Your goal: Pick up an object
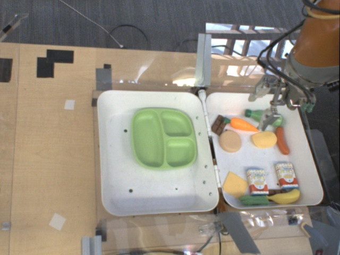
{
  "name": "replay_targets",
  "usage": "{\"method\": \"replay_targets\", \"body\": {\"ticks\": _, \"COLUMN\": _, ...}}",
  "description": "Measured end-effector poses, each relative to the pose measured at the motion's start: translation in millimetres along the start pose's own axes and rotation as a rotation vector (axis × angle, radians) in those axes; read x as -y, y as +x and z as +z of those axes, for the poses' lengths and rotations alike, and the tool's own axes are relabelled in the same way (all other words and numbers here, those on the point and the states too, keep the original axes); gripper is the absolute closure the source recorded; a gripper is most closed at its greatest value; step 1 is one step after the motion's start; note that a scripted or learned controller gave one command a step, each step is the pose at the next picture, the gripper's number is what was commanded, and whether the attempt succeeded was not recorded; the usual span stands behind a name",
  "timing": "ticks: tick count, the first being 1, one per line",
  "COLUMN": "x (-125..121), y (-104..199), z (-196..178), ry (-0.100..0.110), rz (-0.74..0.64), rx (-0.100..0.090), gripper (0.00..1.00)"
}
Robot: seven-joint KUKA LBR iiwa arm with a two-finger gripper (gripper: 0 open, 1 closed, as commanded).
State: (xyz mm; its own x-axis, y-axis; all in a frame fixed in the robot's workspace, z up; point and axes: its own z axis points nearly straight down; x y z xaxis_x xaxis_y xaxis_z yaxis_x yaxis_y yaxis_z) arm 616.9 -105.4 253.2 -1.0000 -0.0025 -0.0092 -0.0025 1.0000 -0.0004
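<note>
The right bin [313, 169] holds several toy foods. At its top are an orange carrot [243, 124], a brown block [218, 124] and a green item [254, 113] partly under the tool. A tan round piece [230, 141], a yellow lump [264, 139] and a red piece [282, 141] lie mid-bin. Two small cartons [256, 180] [285, 175], a yellow wedge [235, 184], a green pod [254, 200] and a banana [284, 197] sit near the front. My gripper [269, 120] hangs over the bin's top, just above the yellow lump and beside the carrot.
The left bin [122, 190] carries a green divided plate [163, 138]. A raised divider [210, 142] separates the bins. A clear panel and metal frame [234, 41] stand behind the right bin. The arm's orange band [319, 31] looms at the upper right.
</note>
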Motion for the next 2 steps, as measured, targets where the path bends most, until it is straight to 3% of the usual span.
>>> {"method": "replay_targets", "body": {"ticks": 1, "x": -19, "y": -26, "z": 149, "ry": 0.002, "rz": -0.063, "rx": 0.013, "gripper": 0.00}}
{"method": "replay_targets", "body": {"ticks": 2, "x": -18, "y": -13, "z": 154, "ry": 0.002, "rz": 0.003, "rx": 0.027, "gripper": 0.00}}
